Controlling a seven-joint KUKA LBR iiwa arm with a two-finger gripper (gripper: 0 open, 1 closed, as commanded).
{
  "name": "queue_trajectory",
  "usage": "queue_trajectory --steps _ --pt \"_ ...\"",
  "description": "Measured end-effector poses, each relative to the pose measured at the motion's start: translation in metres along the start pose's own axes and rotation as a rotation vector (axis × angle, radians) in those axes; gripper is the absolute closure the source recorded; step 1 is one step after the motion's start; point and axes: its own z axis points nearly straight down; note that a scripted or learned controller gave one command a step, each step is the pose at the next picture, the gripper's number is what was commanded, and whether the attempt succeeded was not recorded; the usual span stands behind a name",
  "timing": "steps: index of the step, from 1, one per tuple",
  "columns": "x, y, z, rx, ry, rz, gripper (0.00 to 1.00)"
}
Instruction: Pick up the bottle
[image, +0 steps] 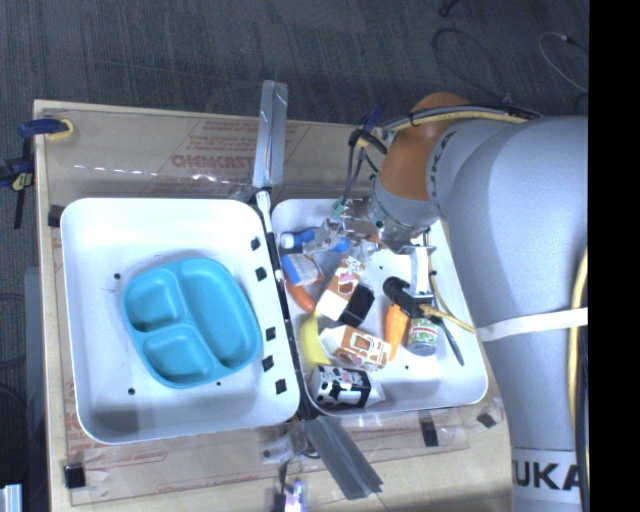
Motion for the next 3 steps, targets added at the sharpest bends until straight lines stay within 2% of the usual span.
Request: queue_trajectory --steps 1,2,3 --pt "0.011 0.014 0.001 0.007 -0.006 0.003 0.0" --pt "0.012 0.012 -0.008 0.016 -0.005 -0.003 1.0" --pt "0.094 0.007 -0.094 0.012 0.002 0.058 1.0"
